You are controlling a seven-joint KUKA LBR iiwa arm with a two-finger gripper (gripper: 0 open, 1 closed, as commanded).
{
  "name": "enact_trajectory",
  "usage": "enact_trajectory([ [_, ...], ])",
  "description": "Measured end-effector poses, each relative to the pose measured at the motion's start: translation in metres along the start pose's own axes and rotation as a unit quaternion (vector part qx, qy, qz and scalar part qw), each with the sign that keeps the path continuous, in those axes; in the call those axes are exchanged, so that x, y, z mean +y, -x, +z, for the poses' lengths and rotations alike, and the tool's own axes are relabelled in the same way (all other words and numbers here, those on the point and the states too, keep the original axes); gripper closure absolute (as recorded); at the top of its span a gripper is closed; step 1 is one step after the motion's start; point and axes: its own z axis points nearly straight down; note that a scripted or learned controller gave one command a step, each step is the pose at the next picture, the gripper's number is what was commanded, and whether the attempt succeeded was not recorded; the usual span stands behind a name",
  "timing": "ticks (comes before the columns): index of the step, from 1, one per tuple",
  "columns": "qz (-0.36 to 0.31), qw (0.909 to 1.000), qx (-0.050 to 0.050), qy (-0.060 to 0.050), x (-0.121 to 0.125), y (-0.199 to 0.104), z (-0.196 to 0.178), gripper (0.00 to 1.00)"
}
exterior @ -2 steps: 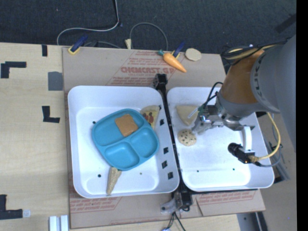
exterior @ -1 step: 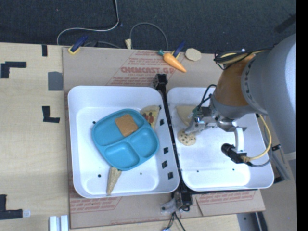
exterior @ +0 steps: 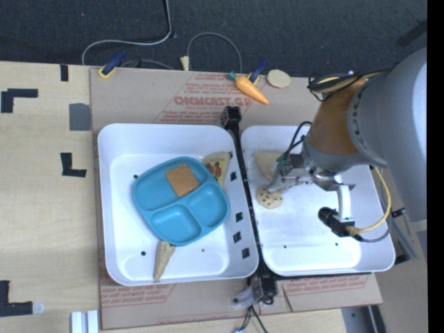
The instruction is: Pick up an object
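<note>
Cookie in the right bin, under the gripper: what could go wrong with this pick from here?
The cookie lies flat on the right bin, so the gripper may slide over it and close on nothing. A pale wedge sits close beside it and could get nudged or pinched instead. The yellow cable loops low near the bin wall and might snag.

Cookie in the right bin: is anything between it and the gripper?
Nothing visible. The gripper sits right above the cookie in the right bin. A pale wedge-shaped piece lies beside it, further back, not in between.
</note>
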Motion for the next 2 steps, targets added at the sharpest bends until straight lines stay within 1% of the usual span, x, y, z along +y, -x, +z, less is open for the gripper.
enact_trajectory([
  [1, 0.0, 1.0, 0.0, 0.0, 0.001, 0.0, -0.01, 1.0],
  [2, 0.002, 1.0, 0.002, 0.003, -0.075, 0.039, 0.001, 1.0],
])
